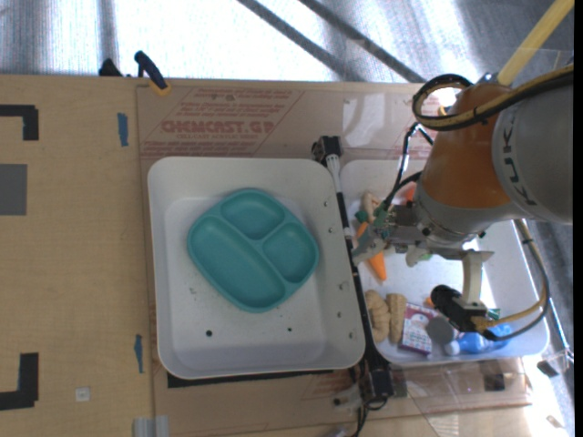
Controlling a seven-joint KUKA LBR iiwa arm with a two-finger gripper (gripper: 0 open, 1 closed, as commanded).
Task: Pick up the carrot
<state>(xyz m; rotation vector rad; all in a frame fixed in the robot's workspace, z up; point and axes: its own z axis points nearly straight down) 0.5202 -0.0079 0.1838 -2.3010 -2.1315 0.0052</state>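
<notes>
The carrot (376, 265) is a small orange piece lying near the left wall of the right bin (533, 289), with its tip pointing toward the front. My gripper (387, 228) hangs just above and behind it, low over the bin's left side, and the wrist hides much of what lies underneath. Another orange bit (362, 231) shows by the bin wall beside the gripper. I see nothing lifted clear of the bin floor.
The left bin (173, 335) holds a teal divided plate (253, 248). In the right bin lie two tan lumpy pieces (385, 312), a pink-and-white packet (417, 329), a blue bottle (471, 342) and a pale green item (367, 210). Cardboard surrounds both bins.
</notes>
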